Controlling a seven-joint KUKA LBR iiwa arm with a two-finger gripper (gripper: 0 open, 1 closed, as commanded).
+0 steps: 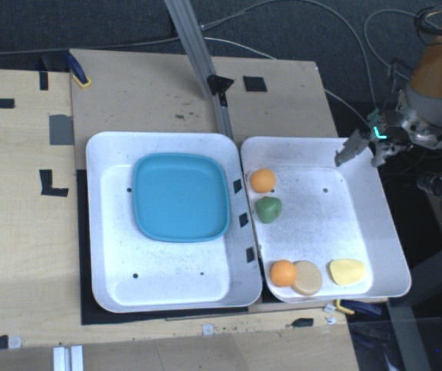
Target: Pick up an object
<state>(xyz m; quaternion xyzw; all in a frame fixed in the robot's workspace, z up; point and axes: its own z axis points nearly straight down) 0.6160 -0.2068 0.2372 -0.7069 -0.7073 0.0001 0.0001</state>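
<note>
Looking down on my bench point(20, 153), I see it as the biggest thing here, pale wood marked with dark tape. On it sit two shallow white bins side by side. The left bin point(113, 280) carries a large blue plate point(181, 196), lying flat and filling most of its upper half. The right bin point(383, 230) holds the small things I might pick up, all well apart from me. My arm point(430, 76) comes in from the right, its orange band showing above the wrist, and my gripper point(364, 150) hangs over the right bin's upper right corner. Its fingers stand apart with nothing between them, so I am holding nothing. Along the bin's near edge lie a yellow piece point(347, 271), then a tan round thing point(307, 277) touching an orange ball point(283, 273) on its left. Up by the bin's left wall sit a green lump point(268, 209) and, just above it, a second orange ball point(263, 181).
</note>
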